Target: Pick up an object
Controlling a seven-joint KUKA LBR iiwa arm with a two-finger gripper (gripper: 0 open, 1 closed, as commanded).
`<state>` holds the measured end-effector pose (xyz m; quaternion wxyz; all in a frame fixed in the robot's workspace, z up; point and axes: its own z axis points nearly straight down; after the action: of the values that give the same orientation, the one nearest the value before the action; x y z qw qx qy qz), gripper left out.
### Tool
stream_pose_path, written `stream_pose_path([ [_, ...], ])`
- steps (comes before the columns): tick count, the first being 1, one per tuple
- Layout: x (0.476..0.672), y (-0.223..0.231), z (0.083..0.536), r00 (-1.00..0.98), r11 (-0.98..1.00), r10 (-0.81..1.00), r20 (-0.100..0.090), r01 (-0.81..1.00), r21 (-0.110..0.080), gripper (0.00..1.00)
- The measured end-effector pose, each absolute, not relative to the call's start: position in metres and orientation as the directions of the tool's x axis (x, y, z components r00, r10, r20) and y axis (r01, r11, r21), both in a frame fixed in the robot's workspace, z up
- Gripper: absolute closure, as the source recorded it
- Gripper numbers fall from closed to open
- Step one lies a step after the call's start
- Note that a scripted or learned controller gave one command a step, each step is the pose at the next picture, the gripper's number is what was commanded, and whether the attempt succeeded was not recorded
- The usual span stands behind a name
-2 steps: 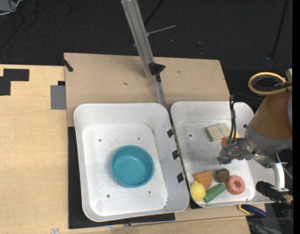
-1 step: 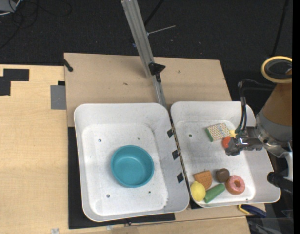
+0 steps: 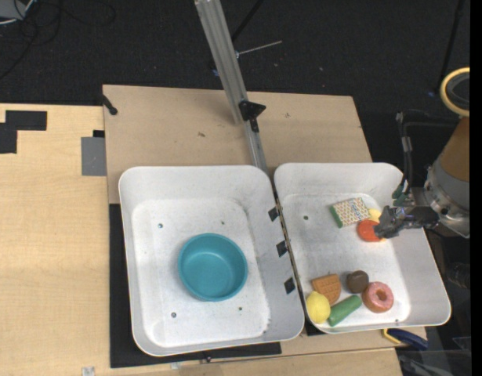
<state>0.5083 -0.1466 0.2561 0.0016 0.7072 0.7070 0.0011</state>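
So we're looking down at two white bins, and the gripper (image 3: 391, 221) is sitting low over the right bin (image 3: 319, 190), close to its right wall. It's right up against a small orange-red object (image 3: 369, 231), which we'd guess is the one being gone after. Honestly we can't tell if the hand is spread or pinched together, it's just a dark blob from up here, and we can't see the object between anything, so we wouldn't call it held.

The orange-red object lies near the right bin's right edge, touching or just beside a speckled card-like piece (image 3: 350, 211) and a little yellow bit (image 3: 375, 213). It looks like a small rounded plastic toy, so our guess is light, stiff and a bit slick. Rounded things tend to squirt out sideways, so we'd take it across its widest middle, with one side clear of the card-like piece.

Other options sit along the near edge of the right bin: a yellow lemon-like piece (image 3: 318, 308), a green cylinder (image 3: 344, 309), a tan wedge (image 3: 327, 287), a brown lump (image 3: 357, 280) and a pink ring (image 3: 378, 297). They're packed close, so harder to get into. The left bin (image 3: 146, 194) carries a teal bowl (image 3: 213, 266), light probably, but grabbable only by the rim.
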Motion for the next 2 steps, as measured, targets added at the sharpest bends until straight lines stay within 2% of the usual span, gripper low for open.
stream_pose_path([
  [2, 0.514, -0.053, 0.242, -0.004, 0.004, 1.0, 0.001, 1.0, -0.002, 1.0],
])
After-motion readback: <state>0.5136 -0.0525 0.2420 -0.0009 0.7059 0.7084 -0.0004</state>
